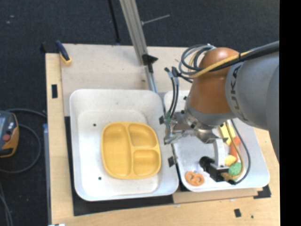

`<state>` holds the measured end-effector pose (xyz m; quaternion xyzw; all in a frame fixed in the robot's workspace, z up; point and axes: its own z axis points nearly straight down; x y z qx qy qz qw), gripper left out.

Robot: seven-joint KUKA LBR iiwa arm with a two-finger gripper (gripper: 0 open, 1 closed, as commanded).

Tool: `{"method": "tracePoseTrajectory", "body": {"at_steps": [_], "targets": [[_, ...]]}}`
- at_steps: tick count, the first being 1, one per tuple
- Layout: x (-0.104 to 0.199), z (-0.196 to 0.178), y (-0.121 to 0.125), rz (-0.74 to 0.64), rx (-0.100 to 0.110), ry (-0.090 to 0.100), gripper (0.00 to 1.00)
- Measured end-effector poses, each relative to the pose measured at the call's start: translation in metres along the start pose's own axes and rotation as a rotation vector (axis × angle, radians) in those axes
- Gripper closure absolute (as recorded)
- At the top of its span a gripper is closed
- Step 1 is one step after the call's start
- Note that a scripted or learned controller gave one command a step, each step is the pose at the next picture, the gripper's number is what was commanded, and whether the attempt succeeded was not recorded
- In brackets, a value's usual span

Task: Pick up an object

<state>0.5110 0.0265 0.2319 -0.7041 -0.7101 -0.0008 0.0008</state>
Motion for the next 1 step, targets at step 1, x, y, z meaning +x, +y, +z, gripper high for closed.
{"method": "tracePoseTrajectory", "body": {"at_steps": [1], "targets": [[0.0521,0.0049,-0.0023,0.0,0.001,0.0,1.0]]}}
